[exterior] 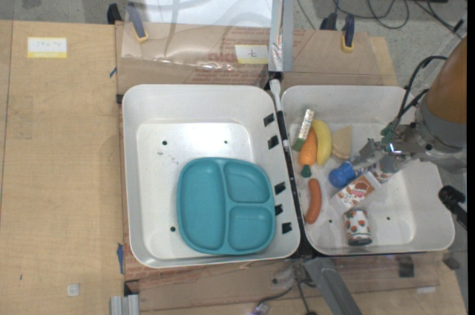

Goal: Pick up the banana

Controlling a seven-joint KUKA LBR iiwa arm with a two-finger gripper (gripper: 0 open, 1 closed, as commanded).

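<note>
Banana lies by the right bin's left wall, wedged beside a carrot; my gripper hovers near, and I cannot tell its fingers' state.

The banana is hemmed in: carrot touching its left, a tan block on its right, blue cup near below. Open floor lies above it in the right bin.

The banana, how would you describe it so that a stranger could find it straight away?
Start at the right-hand white bin and look near its upper left corner. The banana lies there among small items, pressed against a carrot on its left. It is the one plain yellow curved piece; the carrot is orange with a green tip.
</note>
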